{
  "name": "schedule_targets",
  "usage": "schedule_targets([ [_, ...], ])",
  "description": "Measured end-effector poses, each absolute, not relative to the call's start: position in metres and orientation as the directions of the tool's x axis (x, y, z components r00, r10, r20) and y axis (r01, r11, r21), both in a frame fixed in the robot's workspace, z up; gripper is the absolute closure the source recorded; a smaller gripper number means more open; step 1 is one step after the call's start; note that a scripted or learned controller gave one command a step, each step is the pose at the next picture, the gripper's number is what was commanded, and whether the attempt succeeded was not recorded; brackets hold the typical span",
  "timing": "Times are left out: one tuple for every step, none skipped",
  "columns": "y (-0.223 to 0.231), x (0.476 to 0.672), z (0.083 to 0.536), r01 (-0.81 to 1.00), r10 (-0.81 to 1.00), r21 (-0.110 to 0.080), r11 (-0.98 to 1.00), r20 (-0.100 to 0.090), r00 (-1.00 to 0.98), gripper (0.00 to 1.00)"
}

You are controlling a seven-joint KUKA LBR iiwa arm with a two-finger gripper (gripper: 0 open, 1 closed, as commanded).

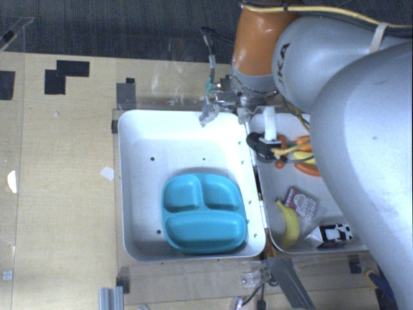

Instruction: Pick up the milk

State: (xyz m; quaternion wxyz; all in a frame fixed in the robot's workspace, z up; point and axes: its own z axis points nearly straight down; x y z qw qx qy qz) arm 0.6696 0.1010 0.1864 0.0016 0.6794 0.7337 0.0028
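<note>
Milk: the small black-and-white patterned carton lies at the lower right of the frame, in the right shallow white bin, just right of the yellow banana and a small printed packet whose print is too small to read. Approach from above, clear of the banana. Farther up, the two-finger gripper hovers over the left bin's far rim; its opening cannot be told. Partial lettering "KA" marks the arm.
</note>
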Motion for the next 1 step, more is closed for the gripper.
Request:
schedule_targets([
  [0.1311,0.6694,0.1421,0.931,0.931,0.005,0.364,0.0,-0.364,0.0],
])
